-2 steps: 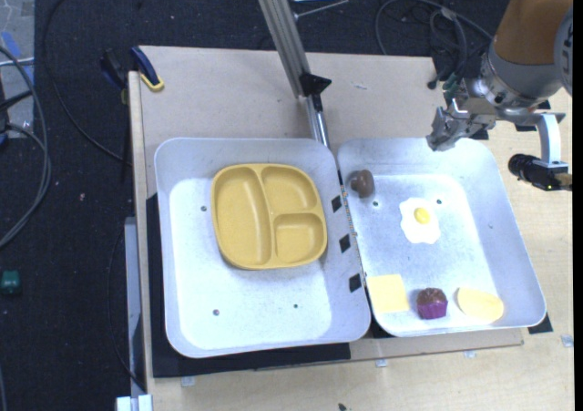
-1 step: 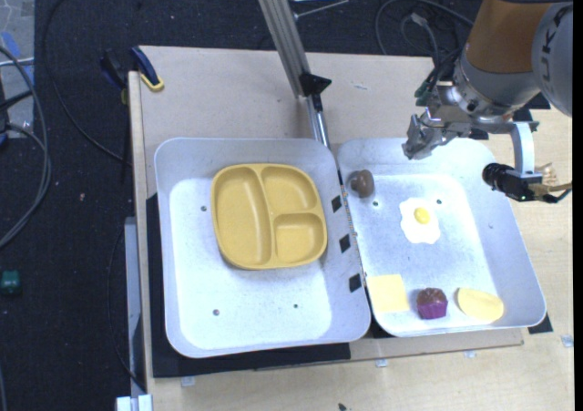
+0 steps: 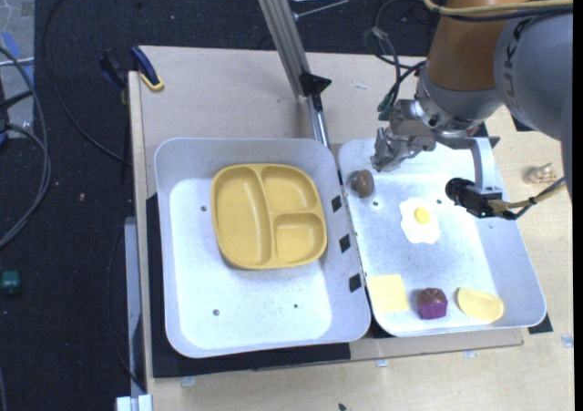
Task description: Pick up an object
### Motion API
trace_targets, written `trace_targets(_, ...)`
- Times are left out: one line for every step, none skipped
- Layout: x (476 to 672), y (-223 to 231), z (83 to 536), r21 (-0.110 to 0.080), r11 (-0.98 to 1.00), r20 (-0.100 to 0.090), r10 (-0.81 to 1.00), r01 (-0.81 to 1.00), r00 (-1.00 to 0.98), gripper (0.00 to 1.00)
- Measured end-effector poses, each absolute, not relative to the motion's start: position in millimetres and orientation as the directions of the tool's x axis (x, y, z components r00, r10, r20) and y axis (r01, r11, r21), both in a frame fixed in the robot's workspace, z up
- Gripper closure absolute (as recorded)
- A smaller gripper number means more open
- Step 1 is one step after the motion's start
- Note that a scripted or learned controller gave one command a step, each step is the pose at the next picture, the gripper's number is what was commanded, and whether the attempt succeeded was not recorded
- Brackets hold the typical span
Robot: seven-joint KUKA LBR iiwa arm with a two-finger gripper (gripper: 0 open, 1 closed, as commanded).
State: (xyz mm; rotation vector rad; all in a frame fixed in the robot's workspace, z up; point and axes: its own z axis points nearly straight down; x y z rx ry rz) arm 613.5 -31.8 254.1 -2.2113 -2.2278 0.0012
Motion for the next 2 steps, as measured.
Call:
trace_targets(604.9, 16.0, 251.4, -0.002, 0.007, 0.002, 1.0, 1.0, -0.007, 1.0)
trace_targets(578.1, 59.1, 239.6, -0.004, 0.007, 0.001, 1.0, 1.0, -0.007, 1.0)
